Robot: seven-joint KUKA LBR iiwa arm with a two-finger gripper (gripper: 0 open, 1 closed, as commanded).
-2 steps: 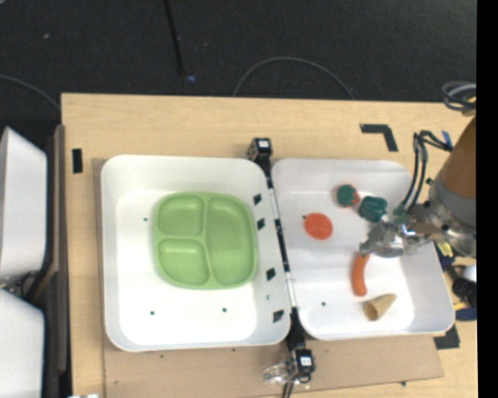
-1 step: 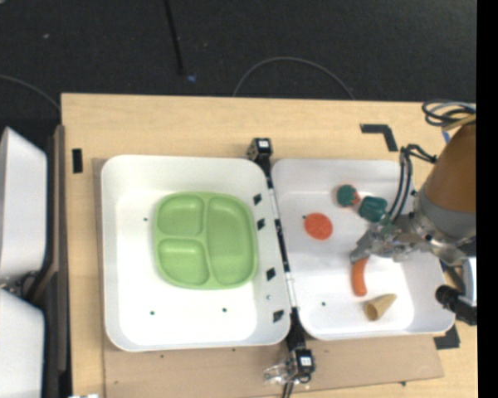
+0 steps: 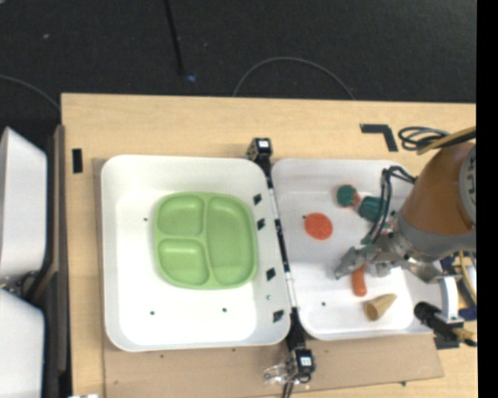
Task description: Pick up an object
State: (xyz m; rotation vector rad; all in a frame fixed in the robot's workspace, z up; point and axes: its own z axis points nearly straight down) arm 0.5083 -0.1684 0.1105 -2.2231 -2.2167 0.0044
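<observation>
Small objects lie scattered in the right bin [image 3: 315,317], all of them loose on its white floor: a red-orange disc [image 3: 319,226] near the bin's middle, a dark green round piece [image 3: 346,195] toward the far side, a teal block [image 3: 371,207] just beside it, a small orange carrot-like piece [image 3: 359,283] and a tan cone [image 3: 381,306] toward the near edge. The gripper [image 3: 358,264] is low over this bin, its grey fingers spread apart, and nothing sits between them; the orange piece lies just below the fingertips, though whether they touch it cannot be told. The arm [image 3: 438,201] enters from the right, its orange band above the wrist covering part of the bin's right side. The left bin [image 3: 124,305] holds a light green divided plate [image 3: 206,240] with three compartments, lying flat near its middle. Both bins rest side by side on the wooden bench [image 3: 191,123].
</observation>
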